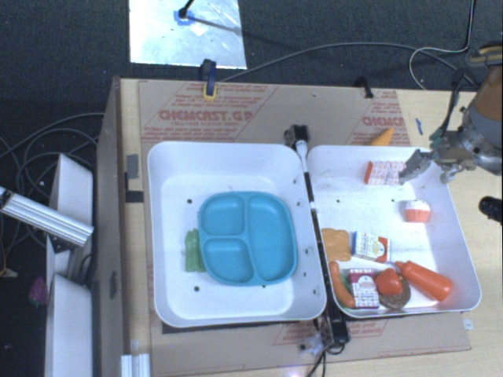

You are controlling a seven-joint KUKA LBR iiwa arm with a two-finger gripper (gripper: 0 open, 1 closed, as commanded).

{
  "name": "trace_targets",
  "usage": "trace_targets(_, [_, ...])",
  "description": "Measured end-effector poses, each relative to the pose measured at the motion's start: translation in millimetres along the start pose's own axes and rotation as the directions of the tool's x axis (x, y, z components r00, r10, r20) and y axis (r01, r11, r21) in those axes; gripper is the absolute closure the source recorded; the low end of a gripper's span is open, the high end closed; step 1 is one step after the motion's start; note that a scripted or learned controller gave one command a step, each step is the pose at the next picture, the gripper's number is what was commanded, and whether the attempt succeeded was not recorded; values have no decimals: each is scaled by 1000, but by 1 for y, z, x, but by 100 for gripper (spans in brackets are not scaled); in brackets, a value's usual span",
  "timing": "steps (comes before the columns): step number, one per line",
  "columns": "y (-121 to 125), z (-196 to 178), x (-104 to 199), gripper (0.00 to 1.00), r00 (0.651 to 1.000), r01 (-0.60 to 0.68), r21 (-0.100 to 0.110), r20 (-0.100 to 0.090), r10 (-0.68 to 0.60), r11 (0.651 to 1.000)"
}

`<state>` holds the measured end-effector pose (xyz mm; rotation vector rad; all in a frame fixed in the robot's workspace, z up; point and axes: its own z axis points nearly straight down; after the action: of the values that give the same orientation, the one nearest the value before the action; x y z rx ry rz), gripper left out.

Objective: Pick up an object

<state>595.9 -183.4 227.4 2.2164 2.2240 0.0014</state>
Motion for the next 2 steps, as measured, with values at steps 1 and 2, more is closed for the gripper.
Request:
trace_targets(1, [4,55,-23,0,1000,-2,1,1,2,1000])
trace_targets(2, [53,127,-8,0,1000,1,1,-1,-1,1000])
